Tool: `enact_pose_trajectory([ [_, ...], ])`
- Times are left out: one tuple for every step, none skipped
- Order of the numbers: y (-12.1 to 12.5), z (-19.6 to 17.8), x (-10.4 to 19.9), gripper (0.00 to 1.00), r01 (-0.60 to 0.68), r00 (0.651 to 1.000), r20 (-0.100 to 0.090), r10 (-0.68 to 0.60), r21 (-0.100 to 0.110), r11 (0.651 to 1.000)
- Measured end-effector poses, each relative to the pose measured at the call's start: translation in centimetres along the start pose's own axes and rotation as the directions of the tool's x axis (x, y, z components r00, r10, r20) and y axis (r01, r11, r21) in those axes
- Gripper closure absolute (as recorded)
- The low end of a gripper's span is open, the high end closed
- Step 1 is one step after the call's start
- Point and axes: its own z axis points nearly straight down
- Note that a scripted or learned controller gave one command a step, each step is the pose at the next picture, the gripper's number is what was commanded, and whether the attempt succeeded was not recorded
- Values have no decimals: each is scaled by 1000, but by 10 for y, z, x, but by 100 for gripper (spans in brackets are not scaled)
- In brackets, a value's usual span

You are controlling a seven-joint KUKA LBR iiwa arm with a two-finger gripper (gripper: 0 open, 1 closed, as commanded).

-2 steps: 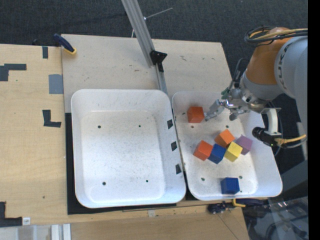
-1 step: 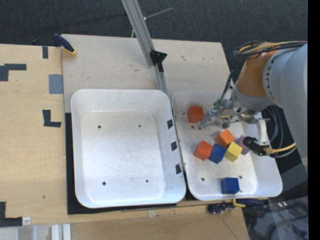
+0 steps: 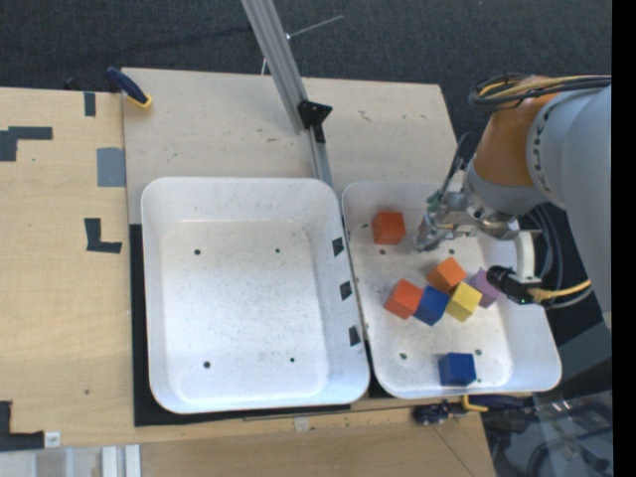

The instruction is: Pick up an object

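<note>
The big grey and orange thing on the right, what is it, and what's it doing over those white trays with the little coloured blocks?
That is a robot arm, reaching in from the right. The picture comes from one fixed camera above the bench, looking down at a slant. At the arm's tip is its gripper, a two-finger hand, low over the right bin.

In that bin lie small blocks: an orange cube alone near the gripper, then a cluster of a second orange cube, a red-orange cube, a blue cube, a yellow cube and a purple block. Another blue cube sits nearer the front. I see no block between the fingers. The left bin stands beside it.
</note>
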Motion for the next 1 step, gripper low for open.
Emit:
enact_pose_trajectory([
  [-7,-58,5,100,-1,1000,1,1,-7,1000],
])
